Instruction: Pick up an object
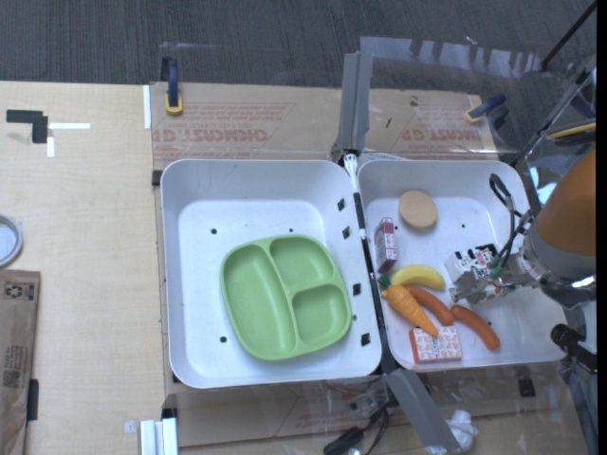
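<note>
The right bin [465, 183] holds several small items. A tan round biscuit [417, 209] lies at the back, with a red-and-white wrapped bar [386, 243] by the left wall. A yellow banana [418, 276], an orange carrot [410, 309] and a red-orange sausage [432, 304] lie in the middle. A second sausage [477, 327] and a small red-and-white box [436, 345] are near the front. My gripper [471, 284] reaches in from the right and hangs low over the bin floor, just right of the banana and above the second sausage. I see nothing held in it.
The left bin [190, 254] holds a green divided plate [286, 297]. A raised divider [358, 245] runs between the two bins. On the bench at far left lie a tape roll [8, 243] and a brown packet [17, 349].
</note>
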`<state>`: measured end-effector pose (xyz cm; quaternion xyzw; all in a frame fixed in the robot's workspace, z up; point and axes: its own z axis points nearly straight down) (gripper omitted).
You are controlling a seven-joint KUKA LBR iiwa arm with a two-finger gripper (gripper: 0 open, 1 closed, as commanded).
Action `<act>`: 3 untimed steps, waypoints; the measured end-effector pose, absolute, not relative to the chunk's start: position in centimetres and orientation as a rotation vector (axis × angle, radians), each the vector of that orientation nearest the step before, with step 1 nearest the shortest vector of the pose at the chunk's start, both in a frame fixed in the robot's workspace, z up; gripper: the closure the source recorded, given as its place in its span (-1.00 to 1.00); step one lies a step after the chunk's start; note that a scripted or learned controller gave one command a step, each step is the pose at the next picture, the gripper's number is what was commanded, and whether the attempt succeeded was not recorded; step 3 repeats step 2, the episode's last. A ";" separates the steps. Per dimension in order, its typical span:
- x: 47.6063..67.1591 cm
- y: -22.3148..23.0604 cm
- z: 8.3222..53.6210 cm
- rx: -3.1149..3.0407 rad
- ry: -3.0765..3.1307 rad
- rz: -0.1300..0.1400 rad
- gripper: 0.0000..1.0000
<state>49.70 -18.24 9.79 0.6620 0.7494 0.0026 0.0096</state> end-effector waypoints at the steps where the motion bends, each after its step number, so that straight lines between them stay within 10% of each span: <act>1: 49.8 -18.4 10.4 2.073 2.336 0.005 1.00; 3: 48.3 -10.9 18.8 2.167 2.281 -0.006 1.00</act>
